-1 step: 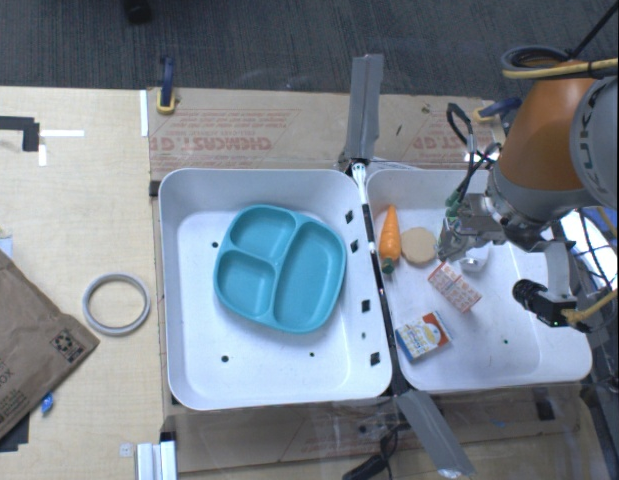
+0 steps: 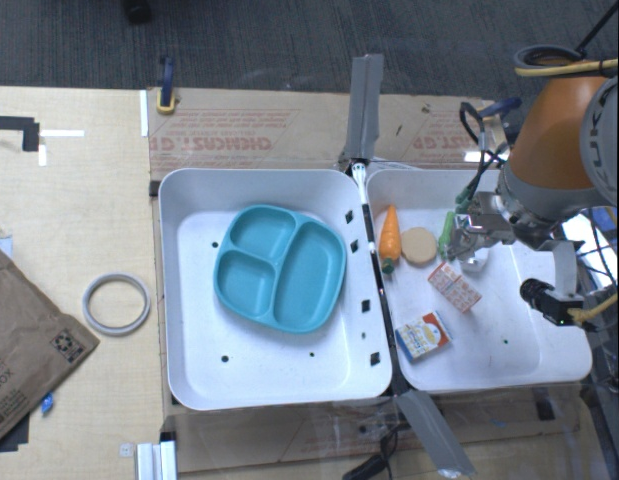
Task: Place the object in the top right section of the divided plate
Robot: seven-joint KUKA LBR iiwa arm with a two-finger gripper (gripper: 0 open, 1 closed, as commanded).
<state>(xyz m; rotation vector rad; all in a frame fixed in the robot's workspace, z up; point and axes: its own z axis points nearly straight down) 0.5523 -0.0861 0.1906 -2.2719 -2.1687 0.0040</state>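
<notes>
- Over the right bin (image 2: pixel 549 363), the gripper (image 2: pixel 467 250) hangs low beside a green object (image 2: pixel 447 236); whether it is spread or pinching, I cannot tell.
- Crowding is the risk: the round tan piece (image 2: pixel 420 246), carrot (image 2: pixel 389 233) and patterned card (image 2: pixel 455 289) lie close, so a descent may nudge or snag the wrong one.
- Beyond the divider, the blue divided plate (image 2: pixel 281 267) sits tilted in the left bin (image 2: pixel 189 368); a drop could land in the wrong section.

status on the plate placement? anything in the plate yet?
Done: nothing visibly placed. The blue divided plate in the left bin has all sections bare.
In hand: the gripper sits low in the right bin, near the carrot, the round tan piece and the patterned packet; no object visibly between its fingers.
Left: secure a grasp, carry it over, release in the plate's top right section.
</notes>
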